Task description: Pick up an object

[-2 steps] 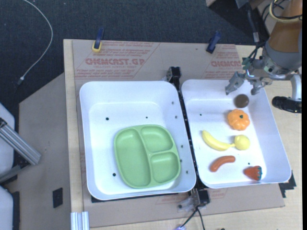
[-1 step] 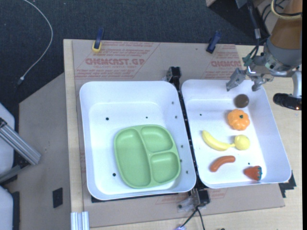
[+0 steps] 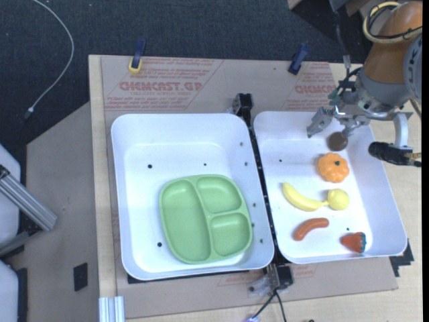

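The right bin [image 3: 285, 129] holds an orange pumpkin-shaped toy [image 3: 333, 168], a yellow banana [image 3: 301, 198], a yellow lemon [image 3: 338, 199], a red-brown sausage [image 3: 310, 228] and a red strawberry-like piece [image 3: 354, 242]. My gripper [image 3: 328, 131] hangs over the bin's far right part, just above and behind the pumpkin toy. Its fingers are spread apart, one at the left [image 3: 316, 125] and one at the right [image 3: 338, 140], with nothing between them.
The left bin [image 3: 134, 153] carries a green divided plate [image 3: 204, 217]. Blue and yellow clamps [image 3: 137, 58] grip the cardboard base at the back. A black connector [image 3: 243, 103] sits between the bins' far corners. The arm's orange band [image 3: 395, 29] is at the upper right.
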Motion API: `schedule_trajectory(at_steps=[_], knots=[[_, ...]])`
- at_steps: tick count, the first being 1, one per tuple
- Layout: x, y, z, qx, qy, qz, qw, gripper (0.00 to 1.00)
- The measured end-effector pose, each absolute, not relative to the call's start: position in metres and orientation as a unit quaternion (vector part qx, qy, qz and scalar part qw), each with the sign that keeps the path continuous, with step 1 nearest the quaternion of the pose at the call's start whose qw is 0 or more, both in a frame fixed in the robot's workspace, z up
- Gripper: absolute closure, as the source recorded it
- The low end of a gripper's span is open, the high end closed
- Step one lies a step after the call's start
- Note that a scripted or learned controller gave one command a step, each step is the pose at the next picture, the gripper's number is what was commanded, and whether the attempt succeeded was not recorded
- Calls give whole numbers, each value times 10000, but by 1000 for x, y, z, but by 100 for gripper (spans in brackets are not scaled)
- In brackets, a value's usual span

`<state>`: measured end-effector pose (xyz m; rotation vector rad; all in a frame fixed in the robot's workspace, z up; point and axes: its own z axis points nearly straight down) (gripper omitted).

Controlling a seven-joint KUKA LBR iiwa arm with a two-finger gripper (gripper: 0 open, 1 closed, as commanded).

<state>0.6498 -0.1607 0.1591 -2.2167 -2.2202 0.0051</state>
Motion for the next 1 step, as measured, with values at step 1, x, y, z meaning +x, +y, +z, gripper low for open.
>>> schedule_trajectory(at_steps=[1], knots=[[656,-153,105,-7069,-7073,13,25,0]])
